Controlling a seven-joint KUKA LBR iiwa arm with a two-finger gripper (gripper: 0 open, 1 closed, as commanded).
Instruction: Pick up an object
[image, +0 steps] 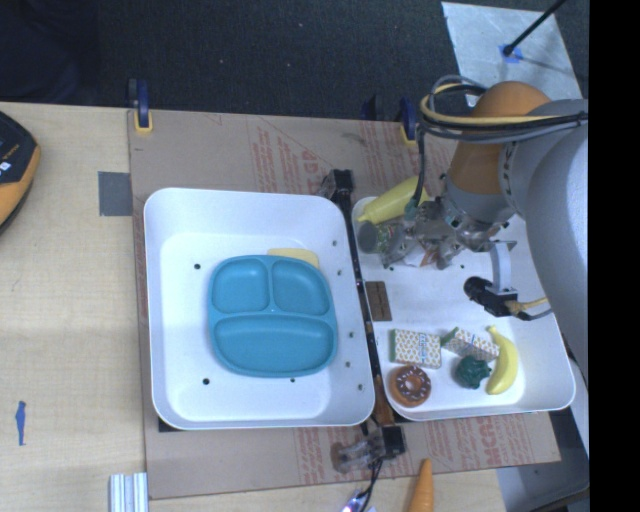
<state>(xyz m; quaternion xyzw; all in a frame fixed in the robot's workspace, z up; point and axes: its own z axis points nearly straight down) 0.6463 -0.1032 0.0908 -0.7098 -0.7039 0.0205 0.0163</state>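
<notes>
The fingers (400, 252) of the gripper (420, 256) stand apart with nothing seen between them, low in the right bin (545, 405), on the far side of the brown block (377, 300). The nearest candidate, the yellow object (390, 203), lies farther beyond the block, close to the fingers. A small grey item (368, 237) lies just beyond the block, by the bin wall. Recommended procedure: centre the fingers across the yellow object's narrow width, keep clear of the wall, descend, close, lift straight. Count, right bin: one brown block, one yellow object and one grey item. On the near side of the block: one patterned packet (416, 347), one striped packet (470, 343), one doughnut (409, 385), one green piece (472, 372) and one banana (503, 360). Left bin (170, 390), to the view's left of the block: one blue divided plate (272, 315) and one pale yellow piece (292, 258) partly under it.
</notes>
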